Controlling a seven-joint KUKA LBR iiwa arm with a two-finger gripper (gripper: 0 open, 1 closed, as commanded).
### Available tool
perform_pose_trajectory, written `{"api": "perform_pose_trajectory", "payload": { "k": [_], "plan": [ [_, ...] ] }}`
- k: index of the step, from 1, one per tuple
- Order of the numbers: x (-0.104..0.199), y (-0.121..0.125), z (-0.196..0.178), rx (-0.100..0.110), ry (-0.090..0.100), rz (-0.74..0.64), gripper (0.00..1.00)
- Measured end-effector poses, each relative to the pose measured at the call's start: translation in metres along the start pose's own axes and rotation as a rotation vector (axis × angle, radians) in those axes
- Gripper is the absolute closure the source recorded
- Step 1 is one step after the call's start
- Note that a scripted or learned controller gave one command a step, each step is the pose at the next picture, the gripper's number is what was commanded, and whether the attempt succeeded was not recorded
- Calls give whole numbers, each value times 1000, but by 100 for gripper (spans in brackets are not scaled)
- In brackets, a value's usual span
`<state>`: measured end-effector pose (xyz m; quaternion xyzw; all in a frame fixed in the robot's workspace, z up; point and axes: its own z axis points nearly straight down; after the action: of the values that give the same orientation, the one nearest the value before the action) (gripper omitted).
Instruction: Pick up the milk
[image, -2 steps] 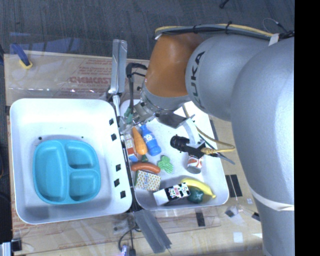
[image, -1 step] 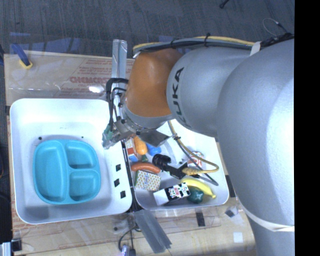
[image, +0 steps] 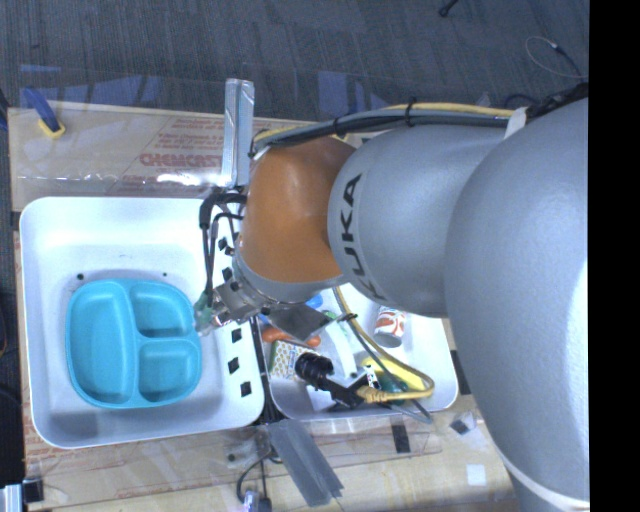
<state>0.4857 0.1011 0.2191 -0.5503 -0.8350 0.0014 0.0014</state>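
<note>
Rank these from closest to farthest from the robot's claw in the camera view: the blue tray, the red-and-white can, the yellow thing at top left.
From the gripper:
1. Blue tray, just beside it in the left bin.
2. Red-and-white can, in the right bin.
3. Yellow thing, far off at the bench's top left corner.

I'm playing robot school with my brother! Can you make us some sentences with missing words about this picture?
1. The divided plate in the left bin is colored ____.
2. That plate has ____ compartments.
3. The band above the robot's wrist is colored ____.
4. The robot arm hangs mostly over the ____ bin.

Missing words: blue; three; orange; right
</note>
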Motion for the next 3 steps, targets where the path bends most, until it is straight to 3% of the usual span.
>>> {"api": "perform_pose_trajectory", "payload": {
  "k": [1,2,3],
  "plan": [
    [59,15,0,-2,-1,-271,100],
    [82,25,-66,-4,-2,-513,100],
    [17,-3,2,-1,-2,-527,100]
  ]
}}
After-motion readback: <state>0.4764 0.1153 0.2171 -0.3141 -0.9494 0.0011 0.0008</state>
